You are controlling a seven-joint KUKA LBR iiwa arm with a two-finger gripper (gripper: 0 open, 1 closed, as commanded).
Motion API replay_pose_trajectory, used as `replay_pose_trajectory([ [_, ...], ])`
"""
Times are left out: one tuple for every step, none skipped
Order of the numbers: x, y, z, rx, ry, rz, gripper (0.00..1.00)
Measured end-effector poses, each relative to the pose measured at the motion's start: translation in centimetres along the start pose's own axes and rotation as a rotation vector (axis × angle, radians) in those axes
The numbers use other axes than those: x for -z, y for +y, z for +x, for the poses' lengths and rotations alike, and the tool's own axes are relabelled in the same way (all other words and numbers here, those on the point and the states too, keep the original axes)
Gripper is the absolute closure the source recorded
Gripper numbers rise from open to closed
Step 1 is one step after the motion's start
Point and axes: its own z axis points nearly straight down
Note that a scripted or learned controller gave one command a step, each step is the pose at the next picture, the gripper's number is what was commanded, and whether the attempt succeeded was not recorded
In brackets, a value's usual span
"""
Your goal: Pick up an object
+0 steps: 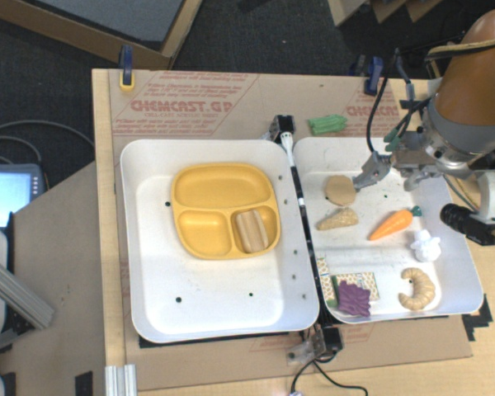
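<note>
- The left bin (148, 304) holds a yellow divided tray (225, 209); a tan bread-like piece (249, 230) lies in the tray's near right compartment, and the tray's other two compartments are bare.
- The right bin (462, 283) holds a round tan cookie (341, 190), a pale wedge (338, 219) just near of it, an orange carrot (392, 224), a small white piece (425, 245), a croissant (418, 289) and purple grapes (352, 296) lying on a patterned card (365, 284).
- A green piece (327, 124) lies on the bench beyond the right bin's far rim.
- The gripper (396, 174) sits over the far part of the right bin, its two fingers spread wide with nothing between them; one fingertip is just right of the cookie.
- Bare bin floor lies between the carrot and the far rim.
</note>
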Motion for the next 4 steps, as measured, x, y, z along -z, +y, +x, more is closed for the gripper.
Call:
replay_pose_trajectory([
  [-14.3, 0.8, -8.2, 0.002, -0.008, -0.021, 0.0],
  [-15.8, -3.6, -7.6, -0.002, -0.004, -0.005, 0.0],
  [-16.1, 1.3, -7.2, 0.003, -0.002, -0.006, 0.0],
  [-15.1, 1.1, -7.2, 0.0, -0.002, -0.006, 1.0],
])
